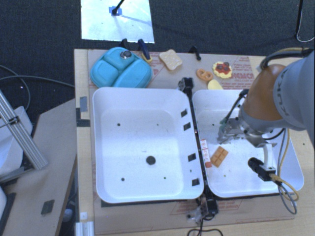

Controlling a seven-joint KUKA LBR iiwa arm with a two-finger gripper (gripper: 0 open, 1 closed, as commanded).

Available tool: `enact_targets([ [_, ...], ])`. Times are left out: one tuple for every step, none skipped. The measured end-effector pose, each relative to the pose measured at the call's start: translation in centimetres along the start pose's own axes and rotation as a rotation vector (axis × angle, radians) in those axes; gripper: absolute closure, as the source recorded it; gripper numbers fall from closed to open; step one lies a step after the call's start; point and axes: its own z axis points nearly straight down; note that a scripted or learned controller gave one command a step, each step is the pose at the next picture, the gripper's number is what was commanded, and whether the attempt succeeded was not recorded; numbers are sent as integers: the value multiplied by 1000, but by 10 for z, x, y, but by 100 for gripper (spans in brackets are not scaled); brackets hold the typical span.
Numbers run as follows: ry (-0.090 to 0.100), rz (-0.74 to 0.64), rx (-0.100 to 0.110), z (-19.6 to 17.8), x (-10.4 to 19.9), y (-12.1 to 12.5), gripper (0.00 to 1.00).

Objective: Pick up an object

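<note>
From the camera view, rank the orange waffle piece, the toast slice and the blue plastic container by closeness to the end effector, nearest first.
1. Orange waffle piece, right bin, just below the end effector.
2. Toast slice, behind the bins.
3. Blue plastic container, back left.

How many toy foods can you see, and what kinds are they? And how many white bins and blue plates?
Toast slice: 1
Pretzel: 1
Tart with red topping: 1
Yellow piece: 1
Orange waffle: 1, in the right bin
White bins: 2
Blue plate: 1
Total: 5 toy foods, 8 things in all.
</note>
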Motion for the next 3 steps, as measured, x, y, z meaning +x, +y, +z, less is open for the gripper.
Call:
enact_targets([
  [0, 3, 7, -3, -78, 59, 100],
  [4, 2, 5, 8, -55, -33, 100],
  [9, -1, 4, 10, -117, -26, 100],
])
